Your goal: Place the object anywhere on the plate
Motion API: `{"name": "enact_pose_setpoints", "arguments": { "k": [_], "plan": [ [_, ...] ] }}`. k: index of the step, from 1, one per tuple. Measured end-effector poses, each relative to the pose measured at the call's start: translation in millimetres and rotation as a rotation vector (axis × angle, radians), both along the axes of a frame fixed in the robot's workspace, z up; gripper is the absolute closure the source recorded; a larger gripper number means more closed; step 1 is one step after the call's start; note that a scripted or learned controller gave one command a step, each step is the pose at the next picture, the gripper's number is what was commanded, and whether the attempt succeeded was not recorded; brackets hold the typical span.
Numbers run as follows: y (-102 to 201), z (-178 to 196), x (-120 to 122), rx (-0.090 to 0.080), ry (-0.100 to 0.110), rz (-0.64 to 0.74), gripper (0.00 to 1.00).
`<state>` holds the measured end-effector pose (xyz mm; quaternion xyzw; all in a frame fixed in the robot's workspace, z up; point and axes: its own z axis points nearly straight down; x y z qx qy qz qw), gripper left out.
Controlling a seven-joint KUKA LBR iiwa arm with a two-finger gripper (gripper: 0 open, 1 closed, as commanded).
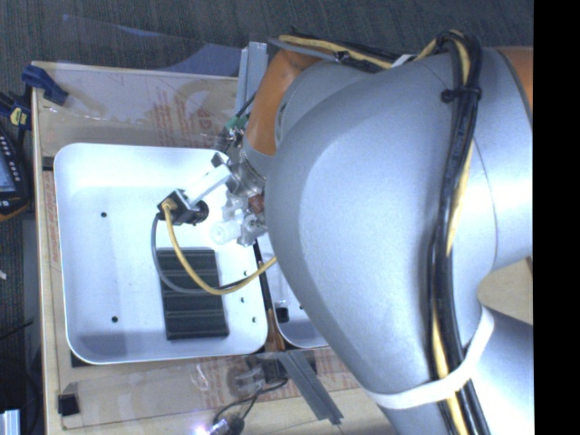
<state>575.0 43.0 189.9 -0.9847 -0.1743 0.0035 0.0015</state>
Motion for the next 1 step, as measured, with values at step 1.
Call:
{"name": "enact_pose_setpoints", "arguments": {
  "k": [1],
  "plan": [
    [69.4,14.0,16.3,-0.003,-0.008,-0.123,1.0]
  ]
}}
